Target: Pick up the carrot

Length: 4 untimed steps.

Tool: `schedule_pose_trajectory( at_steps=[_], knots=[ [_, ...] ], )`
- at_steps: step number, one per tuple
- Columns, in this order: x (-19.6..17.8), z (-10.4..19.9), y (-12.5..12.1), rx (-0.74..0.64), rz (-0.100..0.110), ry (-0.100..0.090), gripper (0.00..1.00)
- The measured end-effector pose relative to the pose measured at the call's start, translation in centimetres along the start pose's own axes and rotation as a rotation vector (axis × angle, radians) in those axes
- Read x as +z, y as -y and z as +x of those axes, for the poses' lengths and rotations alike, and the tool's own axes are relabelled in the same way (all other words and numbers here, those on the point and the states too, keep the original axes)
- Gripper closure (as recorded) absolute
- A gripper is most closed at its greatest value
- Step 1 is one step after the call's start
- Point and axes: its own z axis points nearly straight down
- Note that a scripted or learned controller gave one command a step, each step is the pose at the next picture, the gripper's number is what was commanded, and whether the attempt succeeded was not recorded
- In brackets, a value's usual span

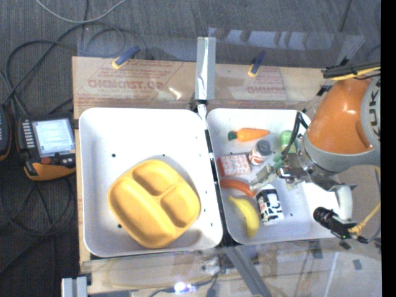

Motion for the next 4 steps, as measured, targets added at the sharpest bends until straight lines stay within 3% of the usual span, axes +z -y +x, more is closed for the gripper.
schedule_pose_trajectory(
  at_steps=[1, 2, 3, 4],
  knots=[
    [7.2, -2.0, -3.9, 0.282, 0.002, -0.004, 0.0],
    [10.1, -0.8, -13.3, 0.299, -0.02, -0.002, 0.0],
    [8.9, -0.9, -13.3, 0.299, -0.02, -0.001, 1.0],
    [1.6, 6.2, -13.6, 0.442, -0.001, 0.002, 1.0]
  ],
)
